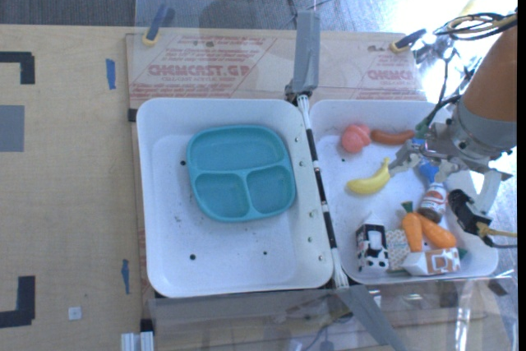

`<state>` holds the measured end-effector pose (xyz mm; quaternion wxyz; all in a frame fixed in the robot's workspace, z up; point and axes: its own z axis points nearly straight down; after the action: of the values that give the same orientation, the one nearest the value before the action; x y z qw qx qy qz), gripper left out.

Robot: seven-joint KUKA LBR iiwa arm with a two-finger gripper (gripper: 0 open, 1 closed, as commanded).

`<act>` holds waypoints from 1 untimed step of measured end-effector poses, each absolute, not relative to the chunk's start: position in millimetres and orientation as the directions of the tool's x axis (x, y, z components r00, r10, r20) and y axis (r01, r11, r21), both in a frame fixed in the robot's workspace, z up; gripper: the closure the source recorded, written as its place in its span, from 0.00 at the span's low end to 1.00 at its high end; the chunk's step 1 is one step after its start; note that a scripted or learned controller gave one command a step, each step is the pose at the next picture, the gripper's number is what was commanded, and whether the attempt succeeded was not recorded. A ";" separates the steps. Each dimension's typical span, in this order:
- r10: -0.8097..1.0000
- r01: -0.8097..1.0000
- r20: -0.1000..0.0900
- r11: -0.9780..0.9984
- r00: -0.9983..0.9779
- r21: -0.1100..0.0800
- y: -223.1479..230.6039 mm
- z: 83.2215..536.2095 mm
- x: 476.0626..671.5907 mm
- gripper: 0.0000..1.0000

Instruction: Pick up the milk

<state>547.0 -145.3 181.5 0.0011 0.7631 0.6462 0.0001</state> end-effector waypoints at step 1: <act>0.994 0.994 0.002 0.109 -0.109 -0.003 -95.9 120.6 505.8 0.00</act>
<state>505.8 -95.9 120.6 -0.0016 0.6676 0.7445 -0.0005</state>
